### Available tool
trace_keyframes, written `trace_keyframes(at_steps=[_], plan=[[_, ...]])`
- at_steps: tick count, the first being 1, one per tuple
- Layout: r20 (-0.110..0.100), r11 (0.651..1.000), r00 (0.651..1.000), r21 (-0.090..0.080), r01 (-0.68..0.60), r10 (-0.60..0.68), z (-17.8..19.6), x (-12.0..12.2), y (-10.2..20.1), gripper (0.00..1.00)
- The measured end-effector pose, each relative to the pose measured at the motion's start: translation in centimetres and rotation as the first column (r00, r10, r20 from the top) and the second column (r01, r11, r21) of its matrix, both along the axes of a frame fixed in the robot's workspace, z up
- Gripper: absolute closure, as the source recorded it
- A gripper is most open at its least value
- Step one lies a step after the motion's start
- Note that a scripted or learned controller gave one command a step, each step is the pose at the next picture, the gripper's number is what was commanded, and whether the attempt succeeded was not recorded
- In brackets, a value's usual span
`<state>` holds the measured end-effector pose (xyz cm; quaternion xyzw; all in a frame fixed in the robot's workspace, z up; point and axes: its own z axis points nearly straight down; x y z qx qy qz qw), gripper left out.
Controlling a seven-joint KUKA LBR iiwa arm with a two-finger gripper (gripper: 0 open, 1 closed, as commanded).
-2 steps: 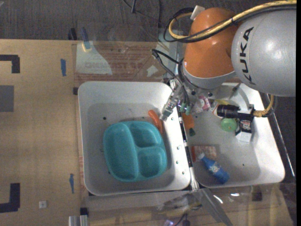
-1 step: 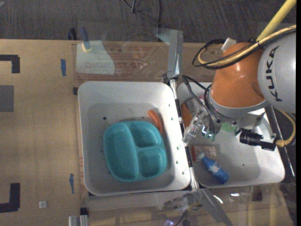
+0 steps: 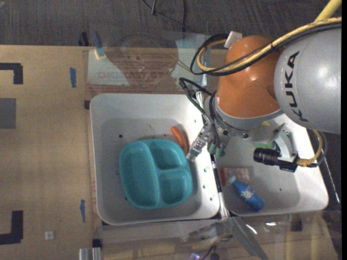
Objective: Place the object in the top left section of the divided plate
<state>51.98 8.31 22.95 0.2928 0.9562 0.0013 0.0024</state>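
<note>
A teal divided plate (image 3: 154,173) lies in the left bin (image 3: 108,123), with three sections showing bare. A small orange carrot-like object (image 3: 179,136) rests on the bin floor just beyond the plate's upper right rim. My gripper (image 3: 197,145) hangs low at the plate's right edge, just right of the orange object and close to it. The view does not show anything held in it. The grey and orange wrist (image 3: 246,91) looms above it and hides part of the right bin.
The right bin (image 3: 309,202) holds a blue bottle (image 3: 246,195), a pinkish packet (image 3: 236,174) and a green item (image 3: 264,144) partly under the arm. A black cylinder (image 3: 268,157) juts from the wrist. The divider between bins runs beside the gripper.
</note>
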Motion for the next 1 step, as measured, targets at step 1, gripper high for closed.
trace_keyframes(at_steps=[1], plan=[[-0.005, 0.991, 0.991, 0.0, -0.133, 0.133, -4.43, -4.02, -4.04, 1.0]])
